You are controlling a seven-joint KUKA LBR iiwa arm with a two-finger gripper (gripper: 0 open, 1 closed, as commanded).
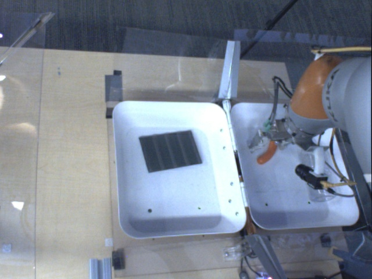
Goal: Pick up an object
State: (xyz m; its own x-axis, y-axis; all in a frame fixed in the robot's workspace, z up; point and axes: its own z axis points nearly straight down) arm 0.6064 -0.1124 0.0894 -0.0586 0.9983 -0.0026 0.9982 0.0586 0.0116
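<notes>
My pincer [264, 139] sits in the right bin [290, 214], seemingly clamped on an orange object [267, 153].

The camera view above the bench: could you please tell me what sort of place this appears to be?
Probably a robotics lab's grasping test cell. A grey robot arm with an orange band reaches over two shallow white plastic bins on a pale wooden bench; clear panels and loose cables surround them.
</notes>
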